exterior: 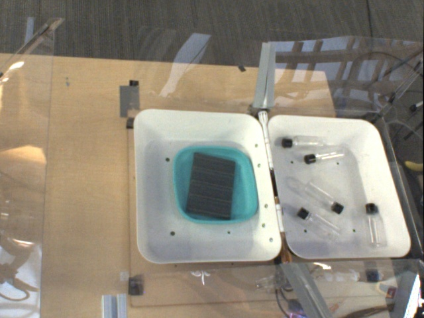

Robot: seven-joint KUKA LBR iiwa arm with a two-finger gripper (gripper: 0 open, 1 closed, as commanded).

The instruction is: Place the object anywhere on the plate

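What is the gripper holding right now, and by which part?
That cannot be told from this view. The dark block lies on the teal plate; the vials lie loose in the right bin.

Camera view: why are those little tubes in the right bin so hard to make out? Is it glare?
Camera view: the tubes are clear, so against the white right bin mainly their black caps stand out; pale reflection streaks cross the bench; the dark block on the teal plate looks sharp.

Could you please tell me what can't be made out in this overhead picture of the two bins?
- Camera view: the plate's middle is hidden under the dark ridged block.
- The clear vials in the right bin blend into its white floor; their outlines and contents are unreadable.
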